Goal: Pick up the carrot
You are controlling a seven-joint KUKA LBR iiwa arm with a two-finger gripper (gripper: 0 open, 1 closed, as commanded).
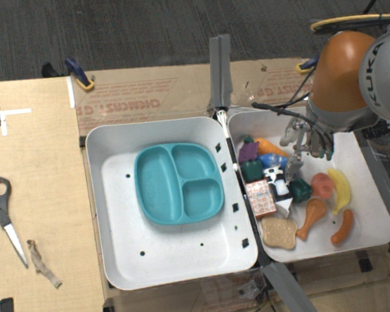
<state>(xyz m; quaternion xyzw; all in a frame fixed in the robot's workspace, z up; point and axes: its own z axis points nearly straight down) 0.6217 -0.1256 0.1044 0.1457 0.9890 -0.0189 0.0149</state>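
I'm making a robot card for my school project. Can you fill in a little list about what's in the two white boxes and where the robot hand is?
left bin: a teal divided plate
right bin: toy food in a pile
carrot: orange, at the back of the right bin, beside a purple toy
other toys: banana, chicken drumstick, bread slice, sausage
gripper: over the right bin, just right of the carrot
holding anything: cannot tell
on the bench, far left: scissors
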